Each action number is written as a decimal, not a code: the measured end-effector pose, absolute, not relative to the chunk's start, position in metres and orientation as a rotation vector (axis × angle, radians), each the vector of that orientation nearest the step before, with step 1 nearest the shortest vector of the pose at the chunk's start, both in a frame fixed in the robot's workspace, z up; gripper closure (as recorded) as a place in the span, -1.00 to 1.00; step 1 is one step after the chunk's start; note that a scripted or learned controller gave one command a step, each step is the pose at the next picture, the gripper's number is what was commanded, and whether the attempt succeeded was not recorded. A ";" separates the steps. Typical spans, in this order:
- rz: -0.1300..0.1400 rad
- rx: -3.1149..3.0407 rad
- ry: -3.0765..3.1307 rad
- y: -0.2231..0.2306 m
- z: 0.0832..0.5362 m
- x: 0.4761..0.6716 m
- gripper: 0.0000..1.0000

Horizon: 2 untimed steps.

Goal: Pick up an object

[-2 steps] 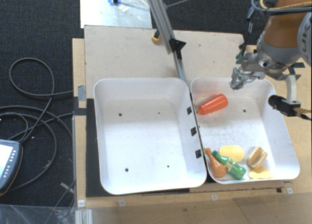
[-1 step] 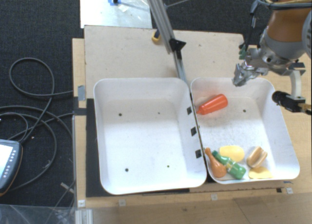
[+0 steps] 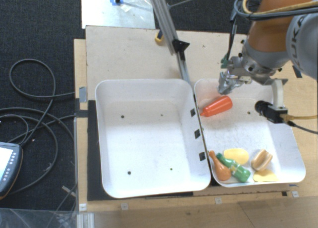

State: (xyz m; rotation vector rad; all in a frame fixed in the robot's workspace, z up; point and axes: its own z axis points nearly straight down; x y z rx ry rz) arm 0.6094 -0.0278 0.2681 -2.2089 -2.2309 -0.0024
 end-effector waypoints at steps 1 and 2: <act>-0.003 -2.208 -2.232 0.028 0.270 0.590 1.00; -0.001 -2.208 -2.231 0.073 0.265 0.561 1.00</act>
